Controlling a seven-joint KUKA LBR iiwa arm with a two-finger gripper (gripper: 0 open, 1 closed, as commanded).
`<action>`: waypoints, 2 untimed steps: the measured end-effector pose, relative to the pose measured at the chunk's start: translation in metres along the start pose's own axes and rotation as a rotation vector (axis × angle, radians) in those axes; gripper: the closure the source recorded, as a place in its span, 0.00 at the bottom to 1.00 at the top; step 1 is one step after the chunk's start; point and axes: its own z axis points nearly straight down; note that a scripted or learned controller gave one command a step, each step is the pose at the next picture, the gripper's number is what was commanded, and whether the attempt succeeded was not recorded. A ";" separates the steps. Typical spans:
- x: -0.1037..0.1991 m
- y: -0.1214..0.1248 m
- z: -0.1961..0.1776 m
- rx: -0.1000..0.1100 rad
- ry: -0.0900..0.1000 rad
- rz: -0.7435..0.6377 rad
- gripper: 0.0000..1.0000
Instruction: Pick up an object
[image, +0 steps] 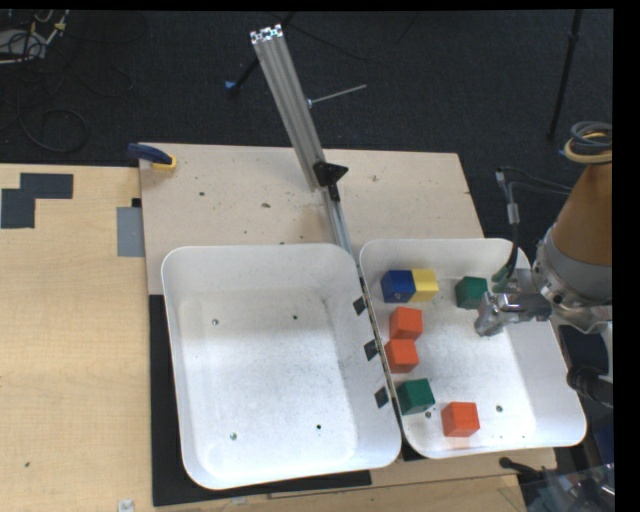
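- We see the tool (488, 318) low over the right white bin (535, 420), just beside the dark green cube (471, 292) near the bin's far right part; whether it is wide or narrow we cannot tell, and nothing shows as held.
- We judge the green cube the nearest candidate: it sits apart from the other blocks, so we would centre over it before descending, with the tool turned to meet its flat faces.
- The other options lie left of it: a blue cube (398, 286) touching a yellow cube (425, 284), then two orange cubes (405, 323) stacked along the divider (the second (402, 353) just below the first).
- Nearer the front lie another green cube (416, 396) and an orange cube (460, 419), well apart from the tool.
- The bin's right wall is close, which could crowd a descent there.
- The left white bin (200, 300) and the slanted metal rail (295, 110) on the table (70, 330) stand clear of this work.
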 end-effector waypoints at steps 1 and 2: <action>0.059 -0.010 0.001 0.007 0.003 -0.004 1.00; 0.109 -0.010 0.018 0.008 0.003 -0.004 1.00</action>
